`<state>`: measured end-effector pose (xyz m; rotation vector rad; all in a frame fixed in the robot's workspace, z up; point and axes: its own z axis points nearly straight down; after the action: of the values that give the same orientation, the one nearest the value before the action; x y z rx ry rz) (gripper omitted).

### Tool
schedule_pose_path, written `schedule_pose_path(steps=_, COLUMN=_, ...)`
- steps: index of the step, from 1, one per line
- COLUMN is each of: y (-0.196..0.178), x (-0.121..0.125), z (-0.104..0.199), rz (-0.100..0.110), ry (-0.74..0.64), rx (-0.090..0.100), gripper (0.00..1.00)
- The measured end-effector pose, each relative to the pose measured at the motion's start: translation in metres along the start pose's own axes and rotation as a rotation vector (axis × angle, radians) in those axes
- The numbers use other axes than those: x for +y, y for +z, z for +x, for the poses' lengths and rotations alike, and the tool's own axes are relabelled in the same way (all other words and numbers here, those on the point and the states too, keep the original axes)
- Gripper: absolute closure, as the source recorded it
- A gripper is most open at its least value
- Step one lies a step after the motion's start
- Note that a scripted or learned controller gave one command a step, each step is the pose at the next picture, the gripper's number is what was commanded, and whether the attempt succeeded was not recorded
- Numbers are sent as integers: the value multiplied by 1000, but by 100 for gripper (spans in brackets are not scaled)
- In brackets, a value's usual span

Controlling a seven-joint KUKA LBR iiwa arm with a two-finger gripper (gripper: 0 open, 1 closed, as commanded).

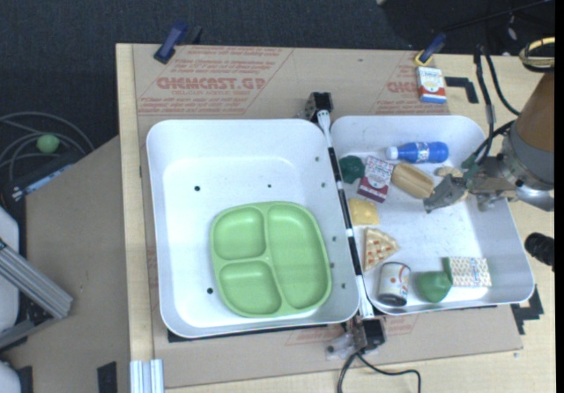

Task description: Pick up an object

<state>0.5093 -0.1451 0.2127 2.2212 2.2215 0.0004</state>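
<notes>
Your hand (pixel 443 193) hovers in the right bin (pixel 502 250); grip state unclear, can't tell. Bread roll (pixel 412 179) sits just left of it. Drop straight, center it before closing.

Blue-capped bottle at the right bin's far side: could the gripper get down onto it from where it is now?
Probably yes. The bottle lies uncovered, and the gripper hovers just nearer the camera; only the tan roll lies close beside it.

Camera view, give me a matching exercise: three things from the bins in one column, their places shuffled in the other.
Things:
1. green tray
2. blue bottle
3. can

Places:
A. far side of the right bin
B. near edge of the right bin
C. left bin

Pairs: 1-C, 2-A, 3-B
</notes>
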Motion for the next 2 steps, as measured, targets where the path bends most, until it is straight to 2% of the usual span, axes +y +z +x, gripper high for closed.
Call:
schedule_pose_path(steps=1, y=122, x=84, z=-37, rz=-12, ry=-3, rx=-1, gripper=0)
schedule_pose_path(steps=2, y=128, x=148, z=3, rz=18, ry=4, rx=2, gripper=0)
